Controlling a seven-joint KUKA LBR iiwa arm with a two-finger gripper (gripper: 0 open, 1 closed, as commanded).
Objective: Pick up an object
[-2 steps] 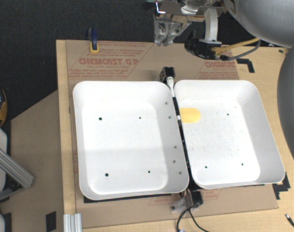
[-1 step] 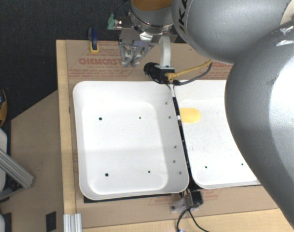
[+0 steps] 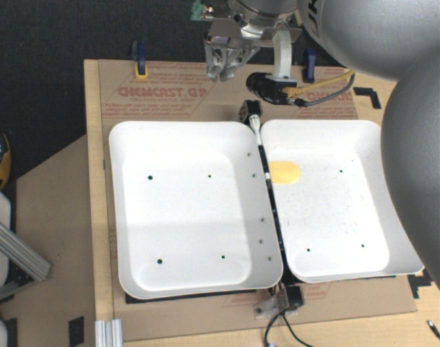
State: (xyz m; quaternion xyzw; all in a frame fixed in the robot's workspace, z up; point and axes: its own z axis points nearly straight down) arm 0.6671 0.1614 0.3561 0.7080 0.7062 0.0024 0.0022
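A flat yellow object (image 3: 284,172) lies in the right bin (image 3: 350,215), close to that bin's left wall and toward its far side. My gripper (image 3: 224,63) hangs high above the bench, beyond the far edge of the left bin (image 3: 183,208), well away from the yellow object. Nothing shows between its fingers (image 3: 217,61).
The two white bins sit side by side on a brown board (image 3: 169,92), with a dark seam between them. Blue clamps (image 3: 139,55) hold the board's far edge. The large grey arm (image 3: 393,35) fills the upper right and overhangs the right bin's right side.
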